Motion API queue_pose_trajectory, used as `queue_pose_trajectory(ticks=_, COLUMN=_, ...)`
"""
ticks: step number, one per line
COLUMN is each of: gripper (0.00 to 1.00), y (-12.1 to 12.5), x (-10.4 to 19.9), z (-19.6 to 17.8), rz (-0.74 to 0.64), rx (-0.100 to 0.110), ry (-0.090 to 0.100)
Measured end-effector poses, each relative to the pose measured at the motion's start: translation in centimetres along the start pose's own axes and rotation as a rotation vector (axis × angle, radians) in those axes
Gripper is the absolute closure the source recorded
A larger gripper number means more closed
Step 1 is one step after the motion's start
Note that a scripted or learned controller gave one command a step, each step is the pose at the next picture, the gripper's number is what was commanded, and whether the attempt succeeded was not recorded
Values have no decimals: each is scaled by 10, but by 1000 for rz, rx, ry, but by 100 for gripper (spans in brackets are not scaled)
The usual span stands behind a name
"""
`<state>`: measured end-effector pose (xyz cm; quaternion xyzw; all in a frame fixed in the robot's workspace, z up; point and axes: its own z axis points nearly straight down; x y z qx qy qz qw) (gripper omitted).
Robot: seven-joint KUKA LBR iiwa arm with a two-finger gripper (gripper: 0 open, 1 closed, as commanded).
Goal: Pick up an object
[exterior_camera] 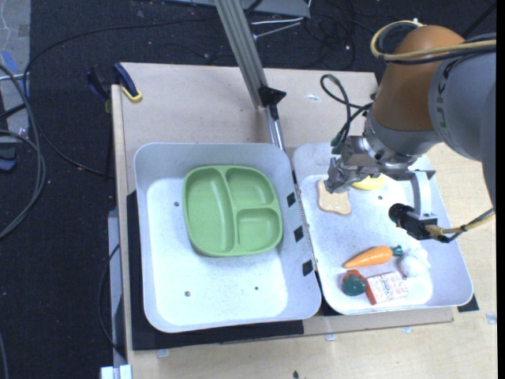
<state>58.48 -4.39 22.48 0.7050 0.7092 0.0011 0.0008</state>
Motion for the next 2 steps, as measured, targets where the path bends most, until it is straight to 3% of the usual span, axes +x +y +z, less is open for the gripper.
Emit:
queue_pose_trajectory(ticks=1, gripper=100, y=20, x=55, z=7, rz=-1, rx=0, ry=1)
queue_pose_trajectory(ticks=2, gripper=100, y=38, x=103, z=-10, rz=-1, rx=-2, ry=1)
